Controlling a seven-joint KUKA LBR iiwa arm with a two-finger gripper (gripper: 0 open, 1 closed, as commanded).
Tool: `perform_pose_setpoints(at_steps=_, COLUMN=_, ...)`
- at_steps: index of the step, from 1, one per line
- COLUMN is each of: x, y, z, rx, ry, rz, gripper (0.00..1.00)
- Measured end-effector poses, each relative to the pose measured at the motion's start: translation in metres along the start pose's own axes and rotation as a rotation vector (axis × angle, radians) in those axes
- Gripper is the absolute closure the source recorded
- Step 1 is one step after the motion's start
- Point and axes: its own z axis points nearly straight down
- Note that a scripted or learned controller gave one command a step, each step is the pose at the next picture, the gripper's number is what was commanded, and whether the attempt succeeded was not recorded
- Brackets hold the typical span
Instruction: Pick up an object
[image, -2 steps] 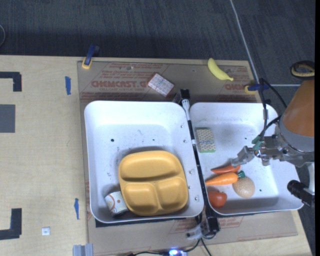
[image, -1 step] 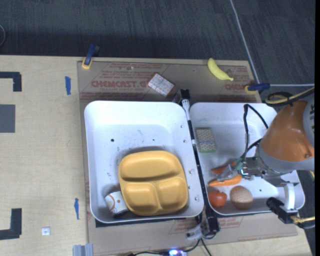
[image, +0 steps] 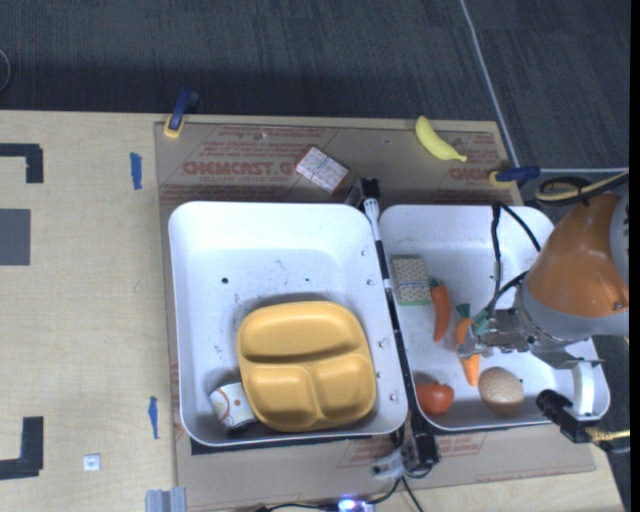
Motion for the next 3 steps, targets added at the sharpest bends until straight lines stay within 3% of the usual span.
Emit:
perform_pose_setpoints(at_steps=1, x=0.074, y=-0.003, z=-0.075, rx=0.013, ry=-0.001, rz=0.001, gripper=1.00)
perform_pose_setpoints(at_steps=2, x=0.074, y=-0.004, z=-0.075, rx=0.013, ry=-0.001, rz=0.002, gripper=0.00)
perform_pose_setpoints(at_steps=3, x=0.013, y=0.000, z=-0.004, rx=0.017, ry=-0.001, rz=0.003, gripper=0.00)
